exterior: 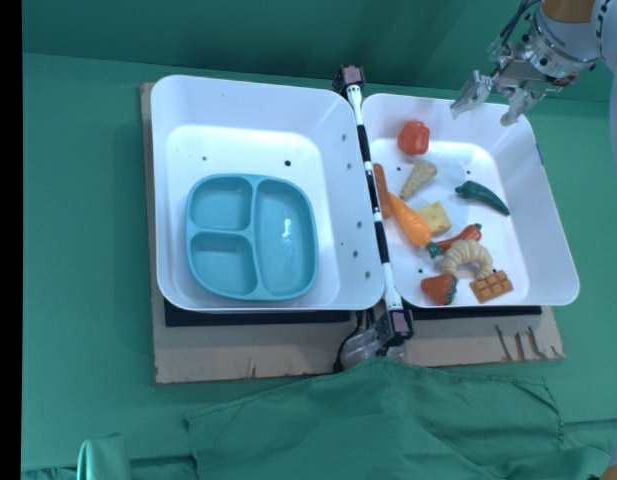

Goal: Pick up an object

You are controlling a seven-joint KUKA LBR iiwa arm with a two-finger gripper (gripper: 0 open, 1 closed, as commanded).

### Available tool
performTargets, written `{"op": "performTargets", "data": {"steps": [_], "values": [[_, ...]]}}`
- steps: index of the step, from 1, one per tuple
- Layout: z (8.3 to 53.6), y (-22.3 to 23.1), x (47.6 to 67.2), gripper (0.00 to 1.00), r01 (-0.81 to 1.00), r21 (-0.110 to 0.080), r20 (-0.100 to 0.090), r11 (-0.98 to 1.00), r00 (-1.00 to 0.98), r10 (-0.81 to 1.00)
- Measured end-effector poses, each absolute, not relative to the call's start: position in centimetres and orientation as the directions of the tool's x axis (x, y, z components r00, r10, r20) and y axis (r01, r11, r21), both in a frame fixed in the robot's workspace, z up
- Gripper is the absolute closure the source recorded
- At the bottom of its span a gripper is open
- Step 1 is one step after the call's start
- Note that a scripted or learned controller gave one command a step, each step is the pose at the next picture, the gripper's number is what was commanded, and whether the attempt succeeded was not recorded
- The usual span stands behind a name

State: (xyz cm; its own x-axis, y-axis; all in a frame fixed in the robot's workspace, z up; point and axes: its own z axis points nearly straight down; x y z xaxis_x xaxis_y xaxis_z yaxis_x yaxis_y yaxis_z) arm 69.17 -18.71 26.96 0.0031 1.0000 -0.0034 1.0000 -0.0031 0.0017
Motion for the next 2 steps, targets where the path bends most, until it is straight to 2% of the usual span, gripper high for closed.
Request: {"op": "performTargets", "data": {"steps": [1,2], "values": [[28.51,-18.8,69.33,1.0,1.0,0.011,-0.007,-0.005,0.005,1.0],[28.45,-18.79,69.32,0.0,1.0,0.01,-0.008,-0.005,0.005,1.0]]}}
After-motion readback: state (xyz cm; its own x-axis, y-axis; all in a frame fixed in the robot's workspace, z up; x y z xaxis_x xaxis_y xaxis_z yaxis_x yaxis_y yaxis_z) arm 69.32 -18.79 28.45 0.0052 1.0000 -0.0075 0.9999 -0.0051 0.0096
